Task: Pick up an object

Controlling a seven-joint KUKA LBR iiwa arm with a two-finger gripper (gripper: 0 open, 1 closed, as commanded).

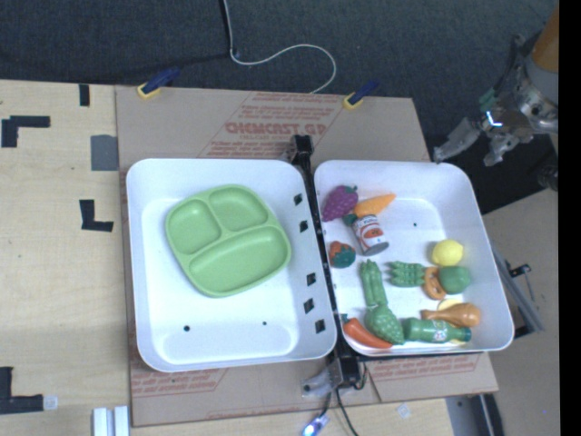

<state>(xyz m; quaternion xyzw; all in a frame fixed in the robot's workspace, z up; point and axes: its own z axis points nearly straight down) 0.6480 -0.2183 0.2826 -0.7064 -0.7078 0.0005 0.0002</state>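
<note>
Toy food is heaped in the right bin (472, 198): a green bottle (436, 331) and an orange carrot (361, 334) along the near wall, a yellow lemon (447, 252), a small can (369, 232) and purple grapes (339, 202) farther back. Several pieces overlap and are hard to tell apart. A green divided plate (228, 238) is seen in the left bin (145, 243). Both bins are set on cardboard (263, 121) over a wooden bench (54, 271). The gripper (490, 134) is held beyond the right bin's far corner, nothing between its spread fingers; the arm is cut off at the edge.
</note>
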